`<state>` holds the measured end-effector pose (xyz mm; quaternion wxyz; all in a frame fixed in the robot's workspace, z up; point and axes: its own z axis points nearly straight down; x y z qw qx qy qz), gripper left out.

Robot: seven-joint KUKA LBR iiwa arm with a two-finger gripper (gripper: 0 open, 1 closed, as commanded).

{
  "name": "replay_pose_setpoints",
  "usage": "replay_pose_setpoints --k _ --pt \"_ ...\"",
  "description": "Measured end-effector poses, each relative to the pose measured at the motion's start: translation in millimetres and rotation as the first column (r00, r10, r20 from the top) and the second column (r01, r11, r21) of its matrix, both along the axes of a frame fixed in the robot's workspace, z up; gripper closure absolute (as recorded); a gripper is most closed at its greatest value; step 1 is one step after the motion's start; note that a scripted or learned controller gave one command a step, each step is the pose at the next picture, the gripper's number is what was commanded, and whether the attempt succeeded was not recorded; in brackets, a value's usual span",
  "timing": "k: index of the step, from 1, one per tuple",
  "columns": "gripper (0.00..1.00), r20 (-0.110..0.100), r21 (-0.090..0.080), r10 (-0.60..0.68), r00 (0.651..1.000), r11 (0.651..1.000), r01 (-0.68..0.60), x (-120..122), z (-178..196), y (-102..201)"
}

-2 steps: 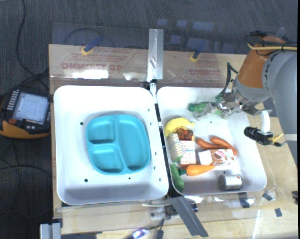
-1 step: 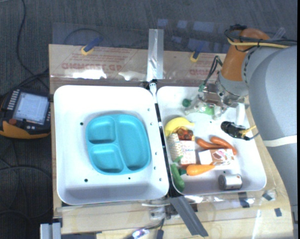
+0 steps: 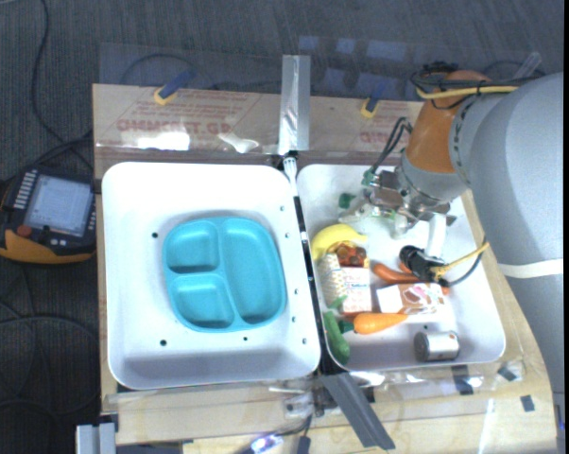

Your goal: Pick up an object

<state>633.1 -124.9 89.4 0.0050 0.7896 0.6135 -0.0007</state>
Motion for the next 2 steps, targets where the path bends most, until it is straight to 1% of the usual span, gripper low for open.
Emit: replay_pose_setpoints --k 1,2 --pt "0.00 -0.005 0.006 0.018 1.000 1.000 -0.018 -82 35 -19" --pt "0.00 0.003 0.008 0.127 0.992 0.992 -0.127 -99 3 -72"
